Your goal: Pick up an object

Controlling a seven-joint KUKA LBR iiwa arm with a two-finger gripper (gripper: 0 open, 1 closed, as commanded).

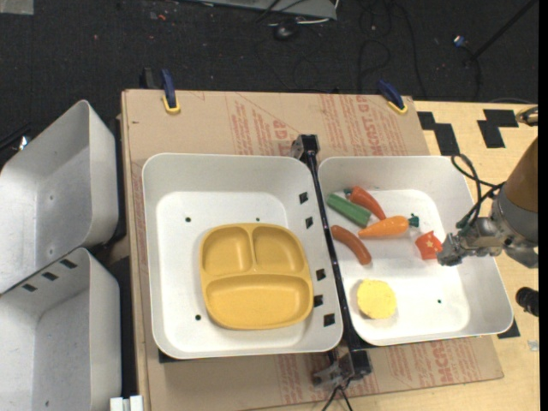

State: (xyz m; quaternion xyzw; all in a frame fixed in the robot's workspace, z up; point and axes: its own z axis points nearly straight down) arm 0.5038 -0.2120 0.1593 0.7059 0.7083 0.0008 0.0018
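One small red block (428,246) beside gripper (449,255)

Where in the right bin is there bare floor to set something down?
Right bin: bare floor lies along the near wall, right of the yellow disc, below the pincer. A thinner strip runs by the far wall. Crowded: the middle, with green piece, carrot, sausage, red block.

Left bin (163,255): tray (255,275) at centre. Right bin (445,315): pepper (348,209), chili (367,201), carrot (386,226) and sausage (352,244) bunched near its back-left corner, round piece (376,300) toward front edge. Small block (427,245) by right edge (gripper (449,253) just beside it).
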